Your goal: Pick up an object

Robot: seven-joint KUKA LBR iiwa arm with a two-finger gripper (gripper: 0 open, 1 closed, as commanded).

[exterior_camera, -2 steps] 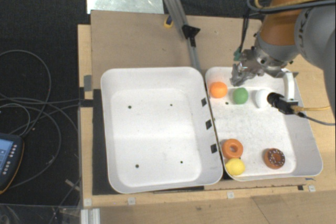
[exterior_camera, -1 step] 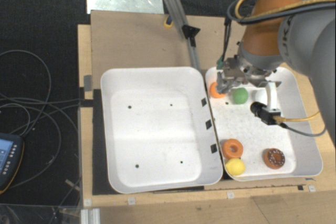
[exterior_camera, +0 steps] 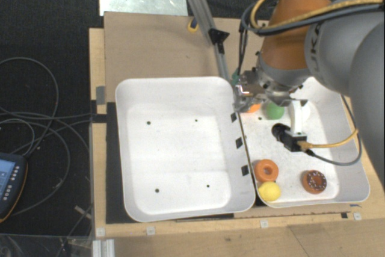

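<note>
Reaching in from the right, the grey arm with its orange band (exterior_camera: 295,27) hangs over the far left corner of the right-hand shallow white bin (exterior_camera: 337,189), its gripper (exterior_camera: 255,102) lowered close to the divide between the two bins. Whether the gripper is open or closed cannot be told, since the wrist hides it from above. Just beneath the gripper sit a small orange object (exterior_camera: 252,108) and a round green object (exterior_camera: 275,110), side by side and partly covered by the wrist; contact with either cannot be made out. A yellow cable (exterior_camera: 331,144) loops from the arm across the bin floor. At the near edge of that bin lie an orange ring-shaped toy (exterior_camera: 266,170), a small yellow ball (exterior_camera: 270,191) touching it on the near side, and a brown doughnut-like ring with pale speckles (exterior_camera: 314,181) well apart to the right. The left-hand shallow white bin (exterior_camera: 129,189) rests on the brown cardboard-covered worktop (exterior_camera: 150,45).
</note>
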